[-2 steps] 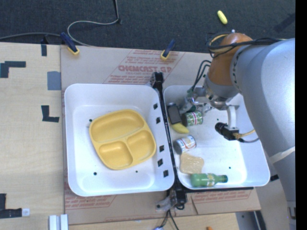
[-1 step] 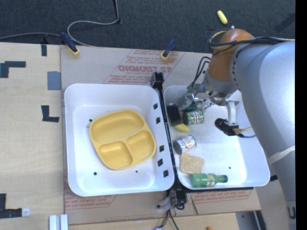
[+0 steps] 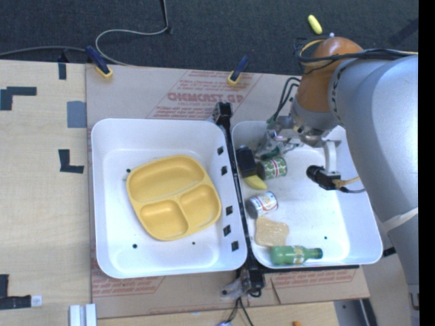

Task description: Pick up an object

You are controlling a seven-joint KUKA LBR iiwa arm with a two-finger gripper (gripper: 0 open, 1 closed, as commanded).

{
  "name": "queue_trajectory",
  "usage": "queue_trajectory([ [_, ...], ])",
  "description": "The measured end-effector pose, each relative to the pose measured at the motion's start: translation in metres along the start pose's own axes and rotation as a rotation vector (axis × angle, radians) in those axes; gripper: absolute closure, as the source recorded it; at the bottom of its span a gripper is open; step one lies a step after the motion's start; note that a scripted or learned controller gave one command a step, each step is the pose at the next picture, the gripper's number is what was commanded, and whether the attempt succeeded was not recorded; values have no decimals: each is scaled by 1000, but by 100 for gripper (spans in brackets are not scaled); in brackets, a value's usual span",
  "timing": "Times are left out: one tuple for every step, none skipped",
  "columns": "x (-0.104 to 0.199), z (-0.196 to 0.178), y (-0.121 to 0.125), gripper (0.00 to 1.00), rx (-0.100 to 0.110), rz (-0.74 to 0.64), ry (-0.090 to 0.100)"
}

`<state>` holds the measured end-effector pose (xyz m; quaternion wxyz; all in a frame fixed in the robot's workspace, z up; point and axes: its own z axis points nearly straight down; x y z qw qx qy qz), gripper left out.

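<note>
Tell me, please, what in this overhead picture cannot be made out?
- Tool: wires and its own mount hide how it is set.
- Green can: label too small to read; the tool crowds its top.
- Banana: partly under a black object.
- Arm: cut off by the picture's edge.

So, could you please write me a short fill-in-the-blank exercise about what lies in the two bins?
1. The yellow divided tray lies in the ____ bin.
2. The tray has ____ compartments.
3. The green bottle lies on its ____ in the right bin.
4. The gripper hangs over the ____ bin.

Missing words: left; three; side; right
</note>
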<state>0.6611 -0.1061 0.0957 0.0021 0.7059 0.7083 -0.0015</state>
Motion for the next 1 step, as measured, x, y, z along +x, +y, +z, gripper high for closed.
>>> queue_trajectory([
  [68, -89, -72, 100, 1, 1, 5],
])
